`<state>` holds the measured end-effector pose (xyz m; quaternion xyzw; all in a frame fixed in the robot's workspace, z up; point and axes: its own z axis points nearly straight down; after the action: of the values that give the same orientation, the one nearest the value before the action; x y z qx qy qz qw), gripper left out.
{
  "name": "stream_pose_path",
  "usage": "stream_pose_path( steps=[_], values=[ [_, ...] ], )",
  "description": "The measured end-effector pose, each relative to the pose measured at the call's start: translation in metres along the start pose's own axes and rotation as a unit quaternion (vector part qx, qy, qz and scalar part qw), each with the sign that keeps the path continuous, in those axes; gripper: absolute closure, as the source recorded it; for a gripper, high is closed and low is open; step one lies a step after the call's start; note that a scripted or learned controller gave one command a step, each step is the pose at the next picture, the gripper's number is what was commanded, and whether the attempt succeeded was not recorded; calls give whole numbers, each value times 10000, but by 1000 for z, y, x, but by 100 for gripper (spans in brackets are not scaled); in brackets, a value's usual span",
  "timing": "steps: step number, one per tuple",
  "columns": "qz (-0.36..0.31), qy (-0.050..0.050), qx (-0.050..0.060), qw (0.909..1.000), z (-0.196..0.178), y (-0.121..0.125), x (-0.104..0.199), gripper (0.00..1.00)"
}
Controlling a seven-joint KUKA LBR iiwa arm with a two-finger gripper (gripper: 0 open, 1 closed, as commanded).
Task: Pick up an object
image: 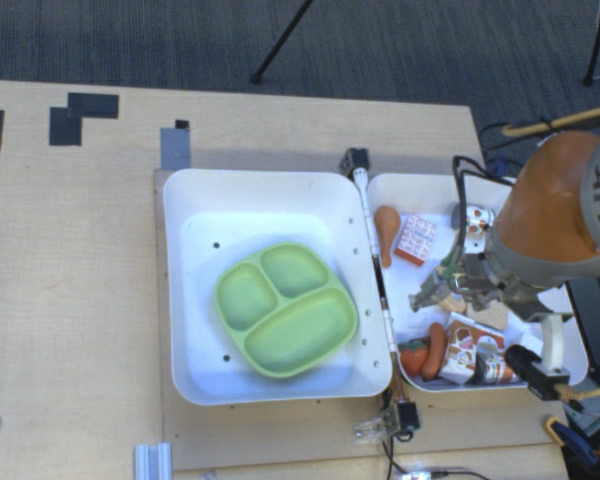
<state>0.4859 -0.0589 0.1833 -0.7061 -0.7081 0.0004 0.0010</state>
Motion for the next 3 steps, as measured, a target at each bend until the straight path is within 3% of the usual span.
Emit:
stream_pose_path(
  steps=[1,2,3],
  values=[
    [-4,0,-34,10000,-12,3,0,100],
    [-12,-2,-35,10000,-114,68,36,100],
    [-1,-7,-11,10000,-18,32,-17,100]
  ],
)
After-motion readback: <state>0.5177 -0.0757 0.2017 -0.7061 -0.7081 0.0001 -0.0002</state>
